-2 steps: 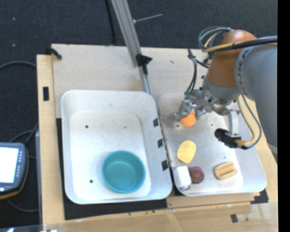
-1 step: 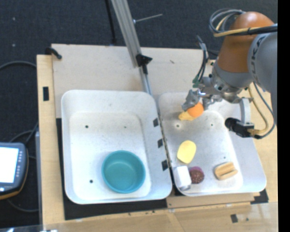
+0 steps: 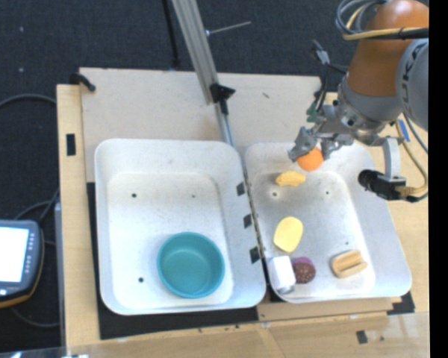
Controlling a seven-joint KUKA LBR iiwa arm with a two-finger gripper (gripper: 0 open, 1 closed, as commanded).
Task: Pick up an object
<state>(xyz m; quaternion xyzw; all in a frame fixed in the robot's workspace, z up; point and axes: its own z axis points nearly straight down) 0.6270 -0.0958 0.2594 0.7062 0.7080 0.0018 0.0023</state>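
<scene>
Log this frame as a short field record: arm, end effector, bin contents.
arm: reaches in from the right, over the far end of the right bin
end effector: shut on an orange ball, raised above the bin floor
left bin: teal bowl near the front
right bin, far end: small yellow piece just below the ball
right bin, middle: yellow oval piece
right bin, front: white block, dark red ball touching it, tan block apart to the right
</scene>
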